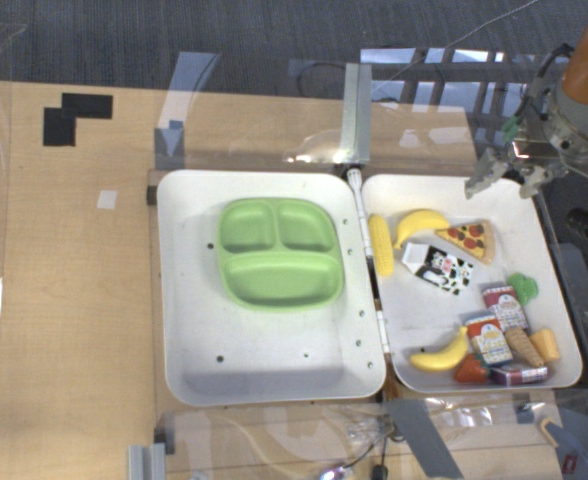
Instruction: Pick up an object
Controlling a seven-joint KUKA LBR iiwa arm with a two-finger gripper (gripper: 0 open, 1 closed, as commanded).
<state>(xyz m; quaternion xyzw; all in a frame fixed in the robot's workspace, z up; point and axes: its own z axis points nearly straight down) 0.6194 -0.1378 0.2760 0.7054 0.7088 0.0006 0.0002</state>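
Reaching in from the right, gripper (504,173) hovering above the right bin's (549,253) far right corner, fingers spread and holding nothing. Lying near it in that bin, pizza slice (467,238), long axis left-right, tip pointing left, just beside a far banana (416,225).

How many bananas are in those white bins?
2. One banana lies near the top of the right bin, beside the pizza slice. The other banana lies near the bottom edge, against the pile of packets, which could hide more.
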